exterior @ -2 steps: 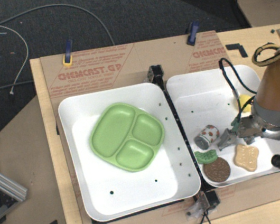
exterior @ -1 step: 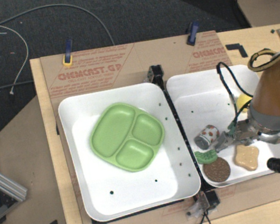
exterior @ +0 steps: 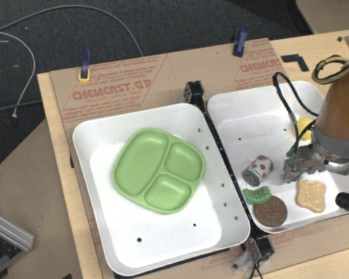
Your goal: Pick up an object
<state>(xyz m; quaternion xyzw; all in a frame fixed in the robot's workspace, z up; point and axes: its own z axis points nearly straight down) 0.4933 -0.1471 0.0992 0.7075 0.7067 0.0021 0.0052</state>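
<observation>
We see two white bins side by side on the bench: the left bin [exterior: 105, 201] carries a light green divided tray [exterior: 158, 169] with three compartments, sitting rotated near the bin's middle. The right bin [exterior: 250, 112] has the small stuff, all in its near half. Candidates for the pick: a small rounded white object with red and dark markings [exterior: 258, 169], lying near the bin's left wall; just below it a green toothed piece [exterior: 257, 194] that touches or overlaps the top edge of a round dark brown disc [exterior: 270, 211] with a speckled face, sitting at the bin's front edge; to the right of the disc a tan, lumpy, cracker-like piece [exterior: 312, 195], flat on the bin floor. A bit of yellow [exterior: 305, 126] shows farther back, partly hidden by the arm, so we can't tell what it is. The arm comes in from the right with its orange band over the right bin's edge, and the gripper [exterior: 297, 165] sits low between the white object and the tan piece, just above the tan piece. Whether it's clamped or released we can't tell, and we see nothing in its grasp.
</observation>
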